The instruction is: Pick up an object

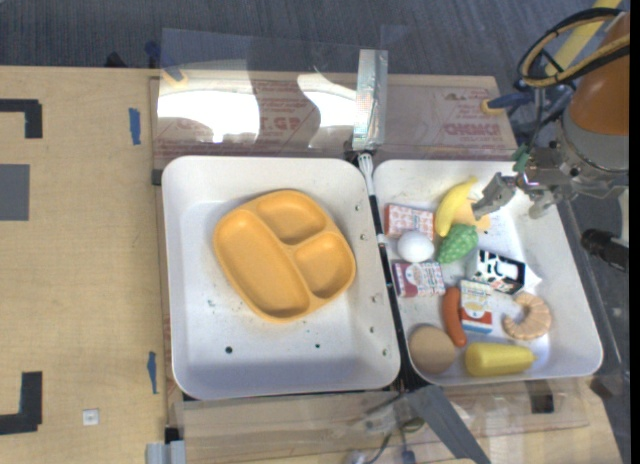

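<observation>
- The gripper [519,192] hangs over the upper right part of the right bin [575,282], just right of the banana [455,205].
- Its two fingers look apart with nothing between them, though the view is small here.
- The banana lies above a green toy [459,243], with a white egg [416,247] to its lower left.
- An orange divided plate [285,253] sits in the left bin [190,282], well left of the banana.

The arm [600,102] is cut off at the right edge.
</observation>
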You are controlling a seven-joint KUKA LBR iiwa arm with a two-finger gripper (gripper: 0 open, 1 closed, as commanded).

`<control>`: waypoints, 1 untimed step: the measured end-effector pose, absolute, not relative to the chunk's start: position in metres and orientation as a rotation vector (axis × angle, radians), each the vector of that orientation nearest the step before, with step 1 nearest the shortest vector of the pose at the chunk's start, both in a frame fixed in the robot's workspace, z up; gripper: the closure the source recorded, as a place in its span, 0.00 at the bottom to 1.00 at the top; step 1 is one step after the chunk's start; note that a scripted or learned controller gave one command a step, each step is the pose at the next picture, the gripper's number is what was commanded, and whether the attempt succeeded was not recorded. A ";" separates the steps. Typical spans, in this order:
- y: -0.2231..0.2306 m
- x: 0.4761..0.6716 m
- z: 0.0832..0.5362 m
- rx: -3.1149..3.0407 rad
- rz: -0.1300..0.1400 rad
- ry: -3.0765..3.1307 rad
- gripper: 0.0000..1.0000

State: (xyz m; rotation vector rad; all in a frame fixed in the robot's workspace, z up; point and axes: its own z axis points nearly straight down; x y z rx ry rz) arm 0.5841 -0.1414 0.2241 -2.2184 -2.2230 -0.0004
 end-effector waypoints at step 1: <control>-0.109 0.619 0.101 -2.590 -0.011 -1.788 0.00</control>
